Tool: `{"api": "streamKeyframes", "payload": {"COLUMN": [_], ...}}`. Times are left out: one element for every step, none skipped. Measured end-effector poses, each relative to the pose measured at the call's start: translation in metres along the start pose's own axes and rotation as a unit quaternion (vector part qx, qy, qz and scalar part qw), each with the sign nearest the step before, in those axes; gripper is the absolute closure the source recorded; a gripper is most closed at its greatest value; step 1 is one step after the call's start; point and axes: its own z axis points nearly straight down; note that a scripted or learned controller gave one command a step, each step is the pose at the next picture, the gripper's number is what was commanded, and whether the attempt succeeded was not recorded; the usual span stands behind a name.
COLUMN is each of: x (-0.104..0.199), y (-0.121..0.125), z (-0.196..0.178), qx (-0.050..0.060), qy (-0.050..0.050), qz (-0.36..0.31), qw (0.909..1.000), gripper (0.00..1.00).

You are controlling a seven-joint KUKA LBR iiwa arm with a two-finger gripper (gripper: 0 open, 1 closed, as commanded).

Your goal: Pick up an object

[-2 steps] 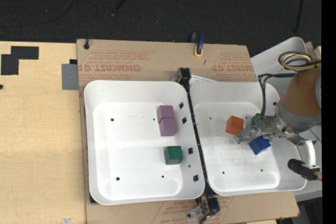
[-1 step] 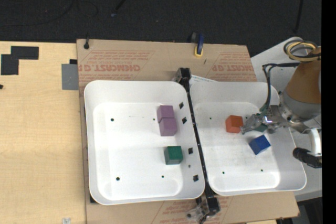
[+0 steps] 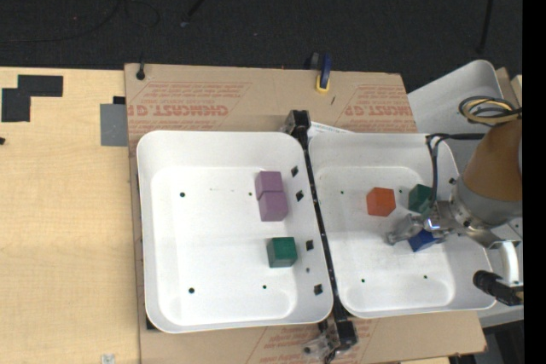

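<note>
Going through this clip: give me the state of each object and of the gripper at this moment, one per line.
Purple block: lying in the left bin, untouched.
Green cube: resting in the left bin, below the purple block.
Orange cube: resting in the right bin, free.
Dark green block: in the right bin, beside the gripper.
Blue block: in the right bin, at the gripper; hold unclear.
Gripper: low in the right bin.

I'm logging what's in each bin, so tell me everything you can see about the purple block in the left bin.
The purple block is a matte, pale purple rectangular solid, apparently plastic or foam, with a faint seam across its middle, so it could be two stacked or joined cubes. It lies flat on the floor of the left white bin, in the upper right part, near the divider but apart from it. The small green cube sits below it, not touching. Nothing else touches it.
</note>
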Motion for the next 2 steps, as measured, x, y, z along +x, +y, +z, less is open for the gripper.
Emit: {"api": "streamKeyframes", "payload": {"x": [-0.002,0.041], "y": [0.001,0.051], "z": [-0.011,-0.082], "qx": [0.0,-0.003], "qy": [0.0,-0.001], "qz": [0.002,-0.001], "qw": [1.0,1.0], "gripper": [1.0,1.0]}}
